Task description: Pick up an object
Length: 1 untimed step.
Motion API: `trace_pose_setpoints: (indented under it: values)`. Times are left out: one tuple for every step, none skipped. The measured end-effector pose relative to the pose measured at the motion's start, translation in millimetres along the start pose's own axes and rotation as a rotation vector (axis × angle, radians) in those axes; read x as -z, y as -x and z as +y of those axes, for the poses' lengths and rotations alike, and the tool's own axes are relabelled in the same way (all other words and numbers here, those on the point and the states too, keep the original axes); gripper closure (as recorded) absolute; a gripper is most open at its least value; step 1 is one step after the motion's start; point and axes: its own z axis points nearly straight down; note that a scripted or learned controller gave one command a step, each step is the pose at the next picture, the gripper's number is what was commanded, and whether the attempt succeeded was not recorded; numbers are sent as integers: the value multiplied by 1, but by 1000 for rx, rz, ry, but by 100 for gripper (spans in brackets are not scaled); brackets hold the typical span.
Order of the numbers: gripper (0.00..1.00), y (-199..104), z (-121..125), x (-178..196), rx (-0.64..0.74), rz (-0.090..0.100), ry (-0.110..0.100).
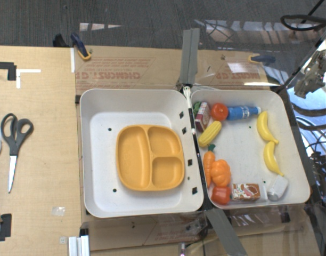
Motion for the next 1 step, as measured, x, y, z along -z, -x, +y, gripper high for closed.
trace_pose_setpoints:
  values:
    - [100, 76, -24, -25, -165, 0, 0]
